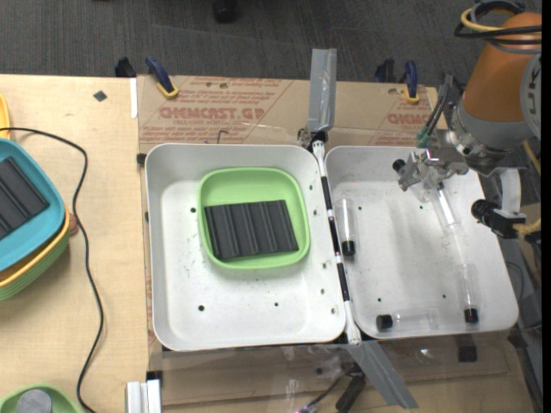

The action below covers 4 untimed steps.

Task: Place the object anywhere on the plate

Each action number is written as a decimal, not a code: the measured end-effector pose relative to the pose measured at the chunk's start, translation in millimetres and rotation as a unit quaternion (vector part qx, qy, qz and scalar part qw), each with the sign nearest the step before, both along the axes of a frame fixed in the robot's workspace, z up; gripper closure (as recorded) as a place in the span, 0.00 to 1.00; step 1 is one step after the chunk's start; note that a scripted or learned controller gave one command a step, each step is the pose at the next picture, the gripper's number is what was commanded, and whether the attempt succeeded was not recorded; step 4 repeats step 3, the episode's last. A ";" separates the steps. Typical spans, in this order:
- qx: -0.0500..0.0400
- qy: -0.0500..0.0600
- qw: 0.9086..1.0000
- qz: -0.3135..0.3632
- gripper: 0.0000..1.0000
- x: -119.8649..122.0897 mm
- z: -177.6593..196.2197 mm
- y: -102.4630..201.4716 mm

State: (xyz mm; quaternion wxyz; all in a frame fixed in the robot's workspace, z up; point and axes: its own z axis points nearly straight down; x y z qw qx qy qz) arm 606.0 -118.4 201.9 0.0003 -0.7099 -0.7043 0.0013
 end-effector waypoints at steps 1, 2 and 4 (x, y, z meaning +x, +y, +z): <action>0.000 0.000 1.000 0.000 0.00 0.0 0.0 0.0; 0.000 0.000 0.999 -0.035 0.00 -36.5 36.4 -18.5; -0.001 0.000 0.994 -0.111 0.00 -45.2 53.6 -51.6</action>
